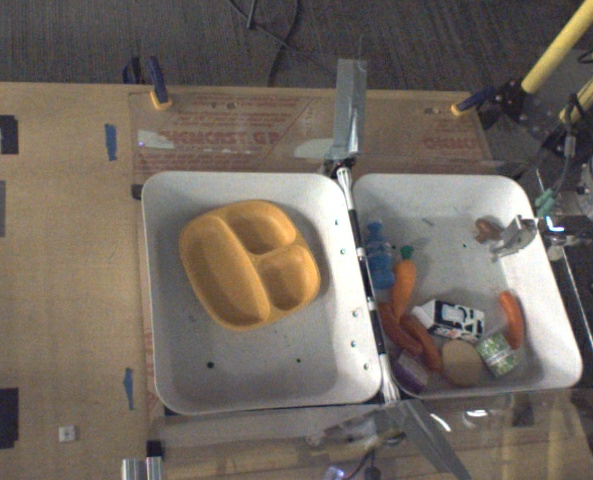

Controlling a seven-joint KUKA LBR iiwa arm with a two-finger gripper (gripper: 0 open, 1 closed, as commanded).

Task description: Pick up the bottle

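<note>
The gripper [516, 236] hovers at the right bin's [446, 193] upper right; finger state cannot be determined (too small). The bottle [497, 353], green-labelled, lies near the lower right corner, beside a toy carrot [512, 318].

At the right edge of the camera view, a small metallic hand [516, 236] is seen, silvery grey with pale highlights, its shape angular and made of short bright pieces. Behind it, a darker block of machinery is made out, crossed by thin cables, one of them teal. Finer details such as screws or markings are too blurred to be told.
</note>
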